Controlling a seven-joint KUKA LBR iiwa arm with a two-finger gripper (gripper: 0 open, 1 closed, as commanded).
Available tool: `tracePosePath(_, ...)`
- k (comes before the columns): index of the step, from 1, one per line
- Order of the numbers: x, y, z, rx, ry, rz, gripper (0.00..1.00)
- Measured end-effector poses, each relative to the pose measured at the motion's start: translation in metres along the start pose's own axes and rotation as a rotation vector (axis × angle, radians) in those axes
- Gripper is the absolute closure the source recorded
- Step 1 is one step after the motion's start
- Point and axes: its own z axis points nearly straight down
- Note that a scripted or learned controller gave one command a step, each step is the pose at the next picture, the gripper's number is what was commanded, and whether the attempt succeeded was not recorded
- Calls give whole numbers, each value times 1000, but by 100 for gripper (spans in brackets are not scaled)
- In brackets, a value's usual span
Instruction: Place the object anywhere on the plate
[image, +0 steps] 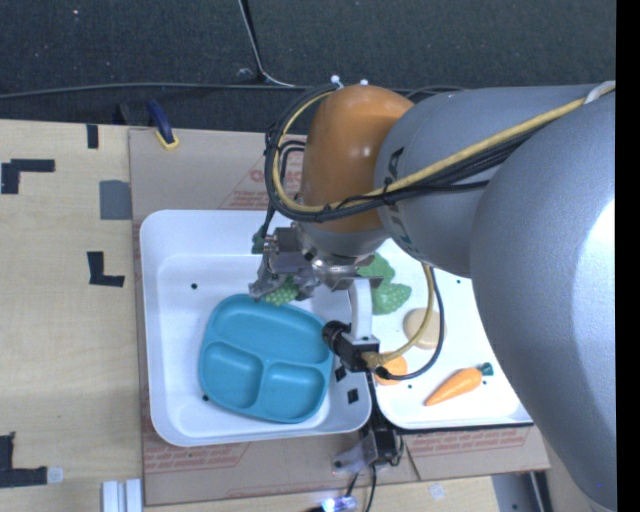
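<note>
The grey arm's hand (283, 272) hangs low over the left shallow white bin (165, 300), right at the far rim of the light blue three-compartment plastic plate (265, 362). A knobbly green object (280, 291) sits just under the hand, touching the plate's far edge. I can't tell whether the hand is gripping it or how wide it stands. To do this step well, I'd judge the arm should carry the piece a little further in over a compartment, lower it close to the surface, then let go cleanly so it doesn't roll off the rim. In the right-hand white bin (500, 405) lie a toy orange carrot (456, 385) and more green leafy pieces (388, 290)
</note>
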Motion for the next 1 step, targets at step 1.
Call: tracePosePath(1, -3, 1, 1, 0, -2, 4, 0)
